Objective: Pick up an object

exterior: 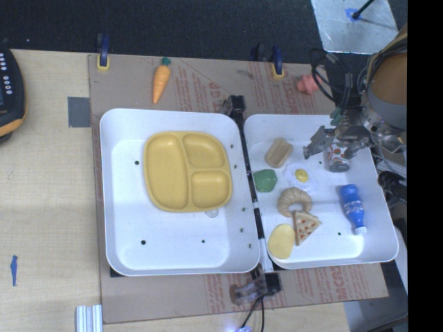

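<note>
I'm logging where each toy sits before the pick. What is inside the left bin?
The left bin holds a yellow divided tray, lying flat toward its back half. Whatever lies beneath the tray is covered.

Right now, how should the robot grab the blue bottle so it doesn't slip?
Probably around the middle of the blue bottle, coming straight down from above. It lies flat on its side in the right bin, pointing roughly up and down the picture, so the jaws should close across its narrow width, one from the left and one from the right. Nothing crowds it on either side.
</note>
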{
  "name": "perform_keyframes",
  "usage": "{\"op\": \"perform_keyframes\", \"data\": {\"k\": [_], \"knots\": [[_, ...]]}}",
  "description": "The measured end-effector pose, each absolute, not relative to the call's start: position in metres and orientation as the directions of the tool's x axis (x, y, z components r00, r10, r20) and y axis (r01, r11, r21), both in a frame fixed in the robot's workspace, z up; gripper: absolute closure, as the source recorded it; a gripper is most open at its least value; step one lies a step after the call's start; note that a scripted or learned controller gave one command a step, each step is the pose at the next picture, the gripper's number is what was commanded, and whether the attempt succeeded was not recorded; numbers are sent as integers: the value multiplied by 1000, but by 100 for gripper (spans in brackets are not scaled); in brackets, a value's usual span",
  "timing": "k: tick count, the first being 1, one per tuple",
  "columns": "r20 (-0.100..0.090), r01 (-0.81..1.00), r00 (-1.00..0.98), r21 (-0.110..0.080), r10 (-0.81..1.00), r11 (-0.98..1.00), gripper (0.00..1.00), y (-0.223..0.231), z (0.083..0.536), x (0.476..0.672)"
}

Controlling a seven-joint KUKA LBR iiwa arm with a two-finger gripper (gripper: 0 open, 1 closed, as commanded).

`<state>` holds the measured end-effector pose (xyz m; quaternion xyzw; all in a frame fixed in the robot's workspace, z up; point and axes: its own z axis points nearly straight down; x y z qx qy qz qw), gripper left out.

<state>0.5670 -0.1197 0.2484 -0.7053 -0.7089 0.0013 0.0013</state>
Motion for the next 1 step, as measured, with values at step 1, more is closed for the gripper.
{"op": "perform_keyframes", "data": {"k": [1], "knots": [[0, 1000, -3, -11, 1000, 3, 0, -135, 84, 552]]}}
